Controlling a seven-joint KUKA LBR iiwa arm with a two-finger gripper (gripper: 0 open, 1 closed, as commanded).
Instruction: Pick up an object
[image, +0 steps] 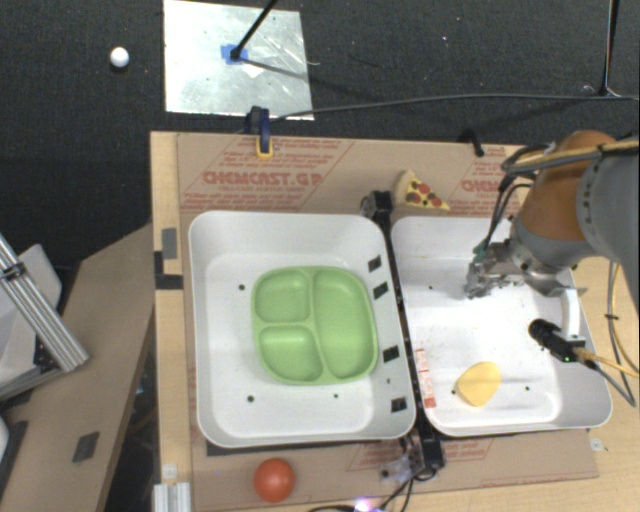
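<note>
Hand (482, 277) low over right bin (440, 250), yellow object (478, 384) apart.

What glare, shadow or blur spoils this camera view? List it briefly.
Camera view: the foil sheet beyond the bench shines with patchy glare; both white bins are bright and nearly washed out; the gripper is small and soft, its detail unclear; the yellow object casts a faint shadow on the right bin floor; the green tray is evenly lit.

arm (590, 200) cut off at right edge
</note>
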